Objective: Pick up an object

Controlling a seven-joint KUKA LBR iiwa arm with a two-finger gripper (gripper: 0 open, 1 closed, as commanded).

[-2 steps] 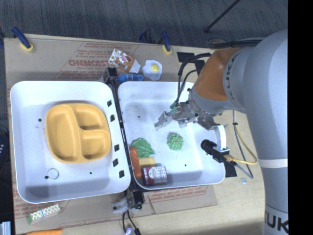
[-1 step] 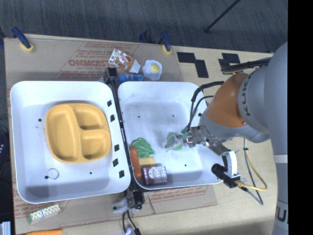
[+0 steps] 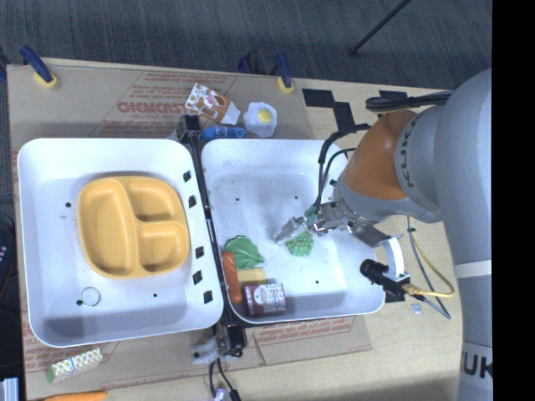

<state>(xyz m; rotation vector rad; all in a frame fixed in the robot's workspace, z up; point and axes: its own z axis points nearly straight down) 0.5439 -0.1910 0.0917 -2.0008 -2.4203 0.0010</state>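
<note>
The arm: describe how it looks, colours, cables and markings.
The arm is thick, rounded and light grey, with an orange band above the wrist. Black cables loop beside the band, and a yellow one trails below. Dark lettering marks its lower right. The gripper is small and metallic.

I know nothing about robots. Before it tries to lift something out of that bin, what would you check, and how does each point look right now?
1. Gripper is inside the right bin: ok.
2. A target lies close: the green broccoli piece sits right at the gripper: ok.
3. Broccoli is actually between the fingers: cannot tell.
4. Target is apart from the green leaf, carrot and dark can: ok.
5. Yellow divided tray in the left bin is out of the way: ok.
</note>
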